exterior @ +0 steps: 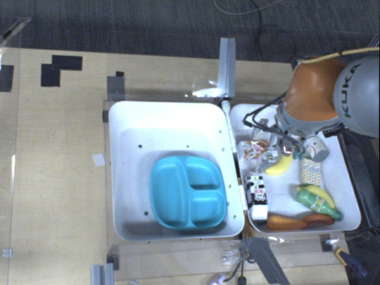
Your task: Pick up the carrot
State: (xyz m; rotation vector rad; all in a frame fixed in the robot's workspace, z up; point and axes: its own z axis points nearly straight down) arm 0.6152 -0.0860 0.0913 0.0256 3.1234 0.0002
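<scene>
While pincer (284, 148) hovers mid-bin, carrot (286, 221) lies well below, front wall.

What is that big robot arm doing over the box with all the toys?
The grey and orange robot arm is reaching into the right bin, low over a yellow banana. It is supposed to pick up the carrot, which lies untouched along the bin's near edge, next to a green bottle. The left bin holds a blue divided plate.

Light wood bench (53, 159), dark carpet floor (119, 10), black cable (249, 5) trailing.
</scene>
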